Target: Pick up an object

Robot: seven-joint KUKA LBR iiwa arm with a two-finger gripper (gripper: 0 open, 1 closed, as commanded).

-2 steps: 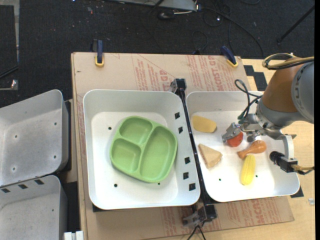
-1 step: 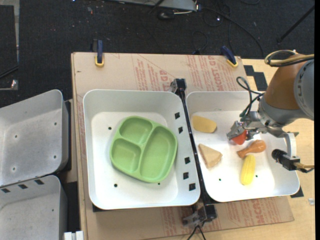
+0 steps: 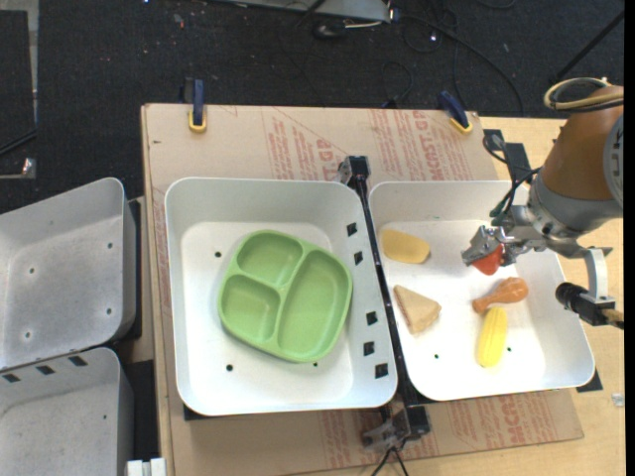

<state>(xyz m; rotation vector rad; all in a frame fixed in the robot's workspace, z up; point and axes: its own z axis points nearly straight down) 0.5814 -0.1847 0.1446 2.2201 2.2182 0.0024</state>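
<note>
- Two shallow white bins sit side by side on a brown cardboard sheet [image 3: 476, 142] printed with faint reddish lettering that is too washed out to read; the left bin [image 3: 189, 266] and the right bin [image 3: 556, 360] are smooth, matte, rounded-cornered trays.
- A glossy lime-green plastic divided plate [image 3: 286, 295] with three compartments lies at the centre of the left bin, tilted diagonally.
- In the right bin, a pale yellow rounded toy piece [image 3: 405, 247] lies at about 10 o'clock, and a tan wedge-shaped toy like a sandwich slice [image 3: 418, 310] at about 8 o'clock.
- A bumpy yellow toy corn cob [image 3: 491, 336] lies at about 6 o'clock, with an orange toy drumstick [image 3: 502, 293] just above it, close beside it.
- The grey arm with its orange band [image 3: 580, 157] comes in from 3 o'clock, wrist angled down toward the bin's 1 o'clock area.
- The gripper [image 3: 486, 254] is low there, its fingers pinching a small red object [image 3: 487, 261], which shows between and below them.
- Blue-and-yellow clamps [image 3: 197, 104] hold the cardboard's far edge.
</note>
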